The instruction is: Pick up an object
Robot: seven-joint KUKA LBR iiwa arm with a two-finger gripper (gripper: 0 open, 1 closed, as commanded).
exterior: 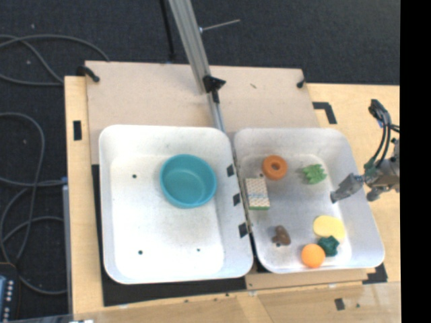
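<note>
Nothing is picked yet: the gripper (342, 188), jaw state unclear, hangs just right of the green toy (313, 174).

Bowl in one bin, the rest next door

Bowl (188, 180) sits in the left bin (121, 247). Right of the bowl, the right bin (357, 247) holds a ring (274, 167), sponge (256, 193) and ball (312, 255).

My bench (269, 99) is a light brown wooden top. Two flat white bins sit on it side by side, touching in the middle. The left bin (121, 247) and the right bin (296, 140) fill most of the top. A grey metal bar (192, 39) slants up from the back of the bench, between the bins. Around the bench is dark floor (67, 19).
</note>
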